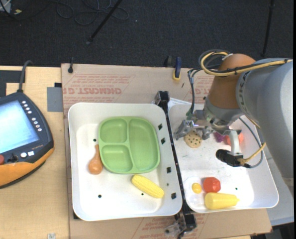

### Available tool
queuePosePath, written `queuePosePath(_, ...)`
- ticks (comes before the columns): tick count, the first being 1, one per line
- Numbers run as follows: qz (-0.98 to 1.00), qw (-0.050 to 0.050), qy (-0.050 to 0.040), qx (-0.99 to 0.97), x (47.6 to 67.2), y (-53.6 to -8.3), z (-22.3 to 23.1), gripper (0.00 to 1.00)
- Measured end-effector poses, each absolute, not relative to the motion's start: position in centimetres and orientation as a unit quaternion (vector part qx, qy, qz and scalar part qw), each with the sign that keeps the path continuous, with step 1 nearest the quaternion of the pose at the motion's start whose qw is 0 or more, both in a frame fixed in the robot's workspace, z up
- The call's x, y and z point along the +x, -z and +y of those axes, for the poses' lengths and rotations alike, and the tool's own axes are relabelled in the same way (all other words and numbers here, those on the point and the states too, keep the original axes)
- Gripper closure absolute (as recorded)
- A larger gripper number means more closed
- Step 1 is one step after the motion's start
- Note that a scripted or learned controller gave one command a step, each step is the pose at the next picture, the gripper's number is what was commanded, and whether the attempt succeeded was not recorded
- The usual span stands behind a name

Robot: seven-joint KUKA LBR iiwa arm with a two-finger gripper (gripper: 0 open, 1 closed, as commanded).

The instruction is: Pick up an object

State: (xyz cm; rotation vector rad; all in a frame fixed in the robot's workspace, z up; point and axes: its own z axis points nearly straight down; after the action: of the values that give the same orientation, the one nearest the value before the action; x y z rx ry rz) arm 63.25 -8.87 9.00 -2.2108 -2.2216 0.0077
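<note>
Grey gripper, right bin, frame centre-right: reach step; fingers apart above cookie; next descend, close.

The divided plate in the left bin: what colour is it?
Light green; the divided plate shows plainly in the camera view, lying in the left bin.

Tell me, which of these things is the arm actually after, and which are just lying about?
Likely in play, in the right bin where the gripper hovers:
- cookie, nearest the gripper
- red tomato
- yellow pepper
- small yellow ball

Just lying about:
- green divided plate, orange pear and corn cob in the left bin
- control pendant on the bench
</note>
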Motion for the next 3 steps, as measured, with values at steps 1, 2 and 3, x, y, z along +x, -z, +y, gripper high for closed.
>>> queuePosePath(1, -0.707, 0.002, -0.0012, -0.707, 63.2, -8.7, -8.9, 0.0)
queuePosePath(2, -0.706, 0.002, -0.0015, -0.709, 63.2, -9.8, -9.1, 1.0)
queuePosePath(3, -0.706, -0.001, 0.0004, -0.708, 64.0, -15.2, -9.9, 1.0)
